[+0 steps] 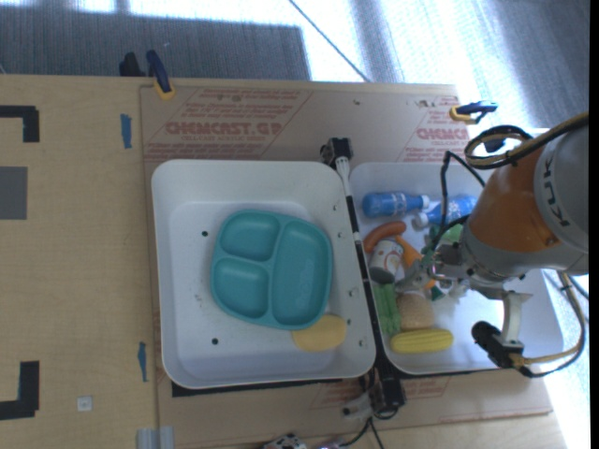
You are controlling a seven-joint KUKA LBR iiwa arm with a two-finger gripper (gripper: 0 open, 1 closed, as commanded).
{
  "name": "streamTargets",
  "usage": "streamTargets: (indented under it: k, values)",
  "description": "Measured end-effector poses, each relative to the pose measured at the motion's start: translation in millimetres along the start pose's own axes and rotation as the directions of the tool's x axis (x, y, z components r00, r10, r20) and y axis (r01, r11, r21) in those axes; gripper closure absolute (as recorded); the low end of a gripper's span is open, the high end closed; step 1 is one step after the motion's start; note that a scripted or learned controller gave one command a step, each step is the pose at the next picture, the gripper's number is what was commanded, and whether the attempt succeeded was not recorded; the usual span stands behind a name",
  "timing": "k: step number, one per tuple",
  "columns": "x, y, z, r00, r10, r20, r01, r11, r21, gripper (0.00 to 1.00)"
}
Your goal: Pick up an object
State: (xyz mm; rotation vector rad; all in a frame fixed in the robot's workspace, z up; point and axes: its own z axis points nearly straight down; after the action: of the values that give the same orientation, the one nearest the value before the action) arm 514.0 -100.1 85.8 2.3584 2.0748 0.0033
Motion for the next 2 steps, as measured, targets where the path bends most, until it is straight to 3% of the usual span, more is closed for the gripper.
streamTargets:
  k: [1,2]
  values:
    - [-0.4,1.3,-10.7,1.000,0.001,0.001,-0.001,1.000,-0.004,1.00]
    - [16.5,71.5,0.0,0.963,0.269,0.001,-0.269,0.963,0.004,1.00]
